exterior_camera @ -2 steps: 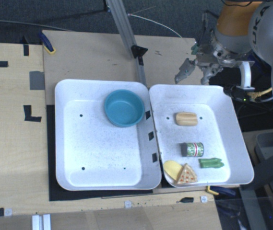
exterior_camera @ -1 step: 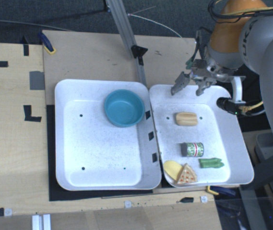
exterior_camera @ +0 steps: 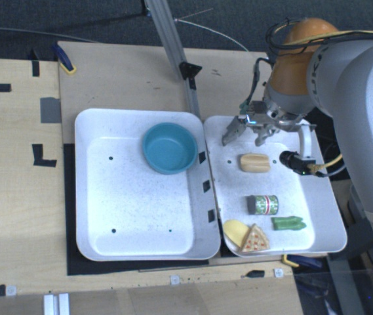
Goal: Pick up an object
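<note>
Two spread gripper (exterior_camera: 246, 136) fingers above right bin (exterior_camera: 317, 205), nothing between, wrist blurred

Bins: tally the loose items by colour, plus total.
Blue: 1, bowl
Tan: 1, bread roll
Green: 2, can, green vegetable
Yellow: 1, yellow piece
Orange-red: 1, pizza slice
Total: 6

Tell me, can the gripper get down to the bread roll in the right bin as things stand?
Probably yes: the gripper hangs open just above the bread roll, with nothing lying between them.
</note>
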You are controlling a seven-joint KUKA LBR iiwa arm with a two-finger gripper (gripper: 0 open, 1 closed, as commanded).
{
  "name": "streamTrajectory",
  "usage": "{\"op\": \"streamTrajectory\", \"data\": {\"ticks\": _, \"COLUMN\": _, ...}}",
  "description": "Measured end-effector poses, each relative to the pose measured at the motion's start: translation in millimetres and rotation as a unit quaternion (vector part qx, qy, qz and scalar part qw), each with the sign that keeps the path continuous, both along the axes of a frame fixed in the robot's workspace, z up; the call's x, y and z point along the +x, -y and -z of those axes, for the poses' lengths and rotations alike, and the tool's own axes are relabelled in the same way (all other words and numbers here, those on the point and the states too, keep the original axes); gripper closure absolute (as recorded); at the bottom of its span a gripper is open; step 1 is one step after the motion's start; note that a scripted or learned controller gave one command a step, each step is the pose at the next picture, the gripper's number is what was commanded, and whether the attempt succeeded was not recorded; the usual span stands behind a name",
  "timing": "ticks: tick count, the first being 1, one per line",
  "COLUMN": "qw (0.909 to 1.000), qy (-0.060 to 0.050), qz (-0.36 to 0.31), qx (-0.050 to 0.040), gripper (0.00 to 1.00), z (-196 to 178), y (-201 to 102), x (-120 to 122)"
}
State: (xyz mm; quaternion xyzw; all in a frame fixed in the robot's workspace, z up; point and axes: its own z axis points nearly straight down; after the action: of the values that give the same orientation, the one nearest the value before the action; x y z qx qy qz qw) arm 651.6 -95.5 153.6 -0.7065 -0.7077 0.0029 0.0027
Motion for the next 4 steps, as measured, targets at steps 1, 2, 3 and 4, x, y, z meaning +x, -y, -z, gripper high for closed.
{"op": "streamTrajectory", "data": {"ticks": 1, "qw": 1.0000, "qy": 0.000, "qz": -0.001, "qx": -0.0001, "gripper": 0.00, "z": 52.7, "y": -4.6, "x": 7.5}}
{"op": "streamTrajectory", "data": {"ticks": 2, "qw": 1.0000, "qy": 0.002, "qz": -0.001, "qx": -0.0005, "gripper": 1.00, "z": 39.0, "y": -4.8, "x": 8.8}}
{"op": "streamTrajectory", "data": {"ticks": 3, "qw": 1.0000, "qy": 0.005, "qz": 0.000, "qx": -0.0003, "gripper": 1.00, "z": -6.8, "y": 0.9, "x": 13.7}}
{"op": "streamTrajectory", "data": {"ticks": 4, "qw": 1.0000, "qy": 0.006, "qz": -0.001, "qx": 0.0000, "gripper": 1.00, "z": -60.9, "y": -9.2, "x": 19.6}}
